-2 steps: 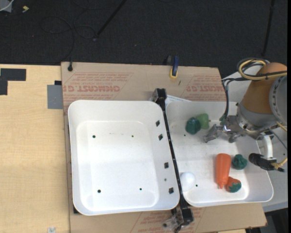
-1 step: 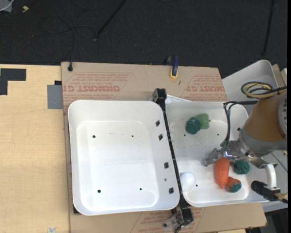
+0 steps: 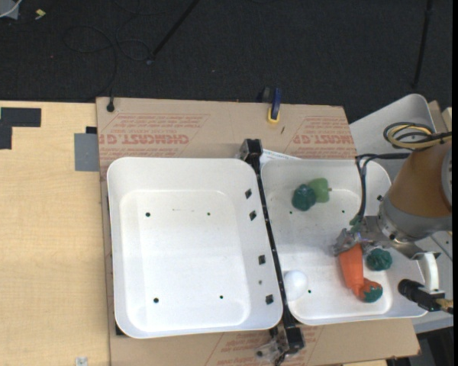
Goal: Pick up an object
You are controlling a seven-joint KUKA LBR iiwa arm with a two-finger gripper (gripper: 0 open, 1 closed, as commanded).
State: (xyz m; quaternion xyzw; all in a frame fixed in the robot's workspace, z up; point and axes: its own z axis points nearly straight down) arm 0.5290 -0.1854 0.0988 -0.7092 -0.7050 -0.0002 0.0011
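The right bin (image 3: 332, 315) holds the objects. A green and teal toy (image 3: 310, 195) lies near its back. A white ball (image 3: 295, 283) rests at the front left corner. An orange carrot-shaped toy (image 3: 353, 273) with a teal tip (image 3: 372, 293) lies at the right, and a small teal piece (image 3: 379, 261) sits beside it. My gripper (image 3: 353, 241) is low in the bin, right at the upper end of the orange toy. Whether it touches the toy is unclear.
The left bin (image 3: 122, 204) stands beside the right one, with a black divider (image 3: 261, 227) between them. The arm's orange band (image 3: 421, 185) hangs over the right bin's right rim. Cardboard (image 3: 183, 128) lies under both bins.
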